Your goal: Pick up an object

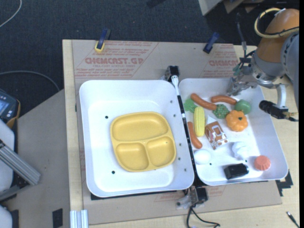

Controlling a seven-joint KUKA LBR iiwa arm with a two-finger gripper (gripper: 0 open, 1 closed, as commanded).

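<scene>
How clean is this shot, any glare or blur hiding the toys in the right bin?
Camera view: light is even and soft, with faint shadows; the right bin shows mild white glare, so the pale egg blends in. The gripper looks blurred, and the small toys are coarse. The yellow tray reads clearly.

Orange toy pumpkin [236, 120] upright in the right bin, two sausages [203, 101] lying far side, yellow corn cob [199, 121] lengthwise, white egg [203, 156] near edge
</scene>
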